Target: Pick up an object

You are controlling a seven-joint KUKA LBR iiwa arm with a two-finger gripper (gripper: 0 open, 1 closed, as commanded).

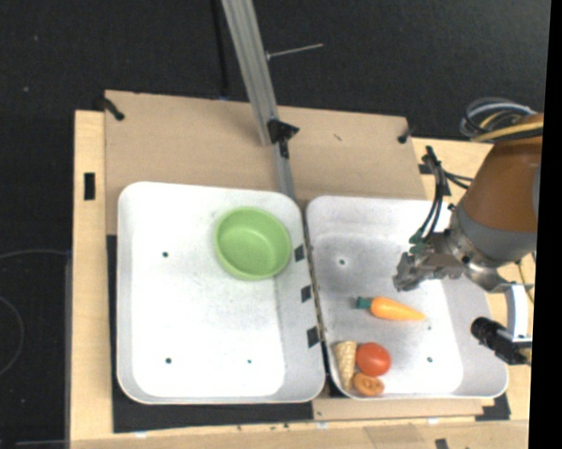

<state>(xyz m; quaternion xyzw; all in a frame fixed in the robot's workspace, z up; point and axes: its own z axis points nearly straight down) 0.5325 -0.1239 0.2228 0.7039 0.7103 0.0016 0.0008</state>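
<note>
over the right bin (450,228), at twelve o'clock from the carrot (397,310), my gripper (412,273) hovers, its opening unclear to me, nothing visibly picked up yet.

- Legible text, labels, brands, numbers, signs: none can be read on any surface.
- Small black marks on the bench (87,256) edges: too small to tell if they carry any writing.
</note>
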